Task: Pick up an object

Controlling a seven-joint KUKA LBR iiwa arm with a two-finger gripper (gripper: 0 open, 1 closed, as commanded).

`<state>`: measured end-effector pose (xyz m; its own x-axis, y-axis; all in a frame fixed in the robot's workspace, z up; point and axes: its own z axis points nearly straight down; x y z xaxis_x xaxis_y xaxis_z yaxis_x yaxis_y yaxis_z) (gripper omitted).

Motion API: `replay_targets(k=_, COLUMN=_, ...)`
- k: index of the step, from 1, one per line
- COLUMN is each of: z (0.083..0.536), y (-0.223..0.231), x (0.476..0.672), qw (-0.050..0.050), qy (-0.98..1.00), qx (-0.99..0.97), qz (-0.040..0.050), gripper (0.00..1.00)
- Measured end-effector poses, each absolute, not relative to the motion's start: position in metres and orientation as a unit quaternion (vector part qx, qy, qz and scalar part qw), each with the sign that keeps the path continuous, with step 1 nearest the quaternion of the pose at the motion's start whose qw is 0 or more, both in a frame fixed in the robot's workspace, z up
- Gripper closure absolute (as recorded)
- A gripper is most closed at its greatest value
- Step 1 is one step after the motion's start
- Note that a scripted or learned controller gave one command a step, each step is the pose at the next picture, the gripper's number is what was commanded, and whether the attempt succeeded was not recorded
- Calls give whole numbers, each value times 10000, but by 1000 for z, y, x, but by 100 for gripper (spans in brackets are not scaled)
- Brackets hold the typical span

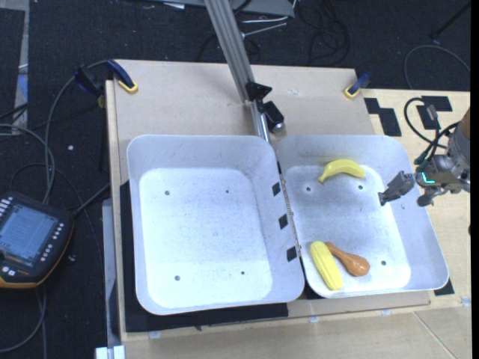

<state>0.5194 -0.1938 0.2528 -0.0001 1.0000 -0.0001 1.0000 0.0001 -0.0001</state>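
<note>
At right bin's point(419, 223) right rim: end effector point(408, 188) hovers, arm near-horizontal, finger state indiscernible; banana point(342, 170) nearby.

No text, label, brand or number can be read anywhere; the lit screen of the handheld control pad point(26, 238) on the floor is too blurred to make out.

1 camera looks down at a slant from above the near edge of the pale wooden bench point(194, 96), far enough back to take in both shallow white plastic bins point(202, 223) whole, plus dark floor to the left and beyond. The grey arm's two-finger gripper point(400, 188) enters from the right edge.
</note>
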Motion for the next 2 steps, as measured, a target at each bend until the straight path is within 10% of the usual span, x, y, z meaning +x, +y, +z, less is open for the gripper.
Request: replay_targets(k=2, z=191, y=-188, x=519, qw=-24, qy=7073, qx=7069, qz=-14, gripper=0)
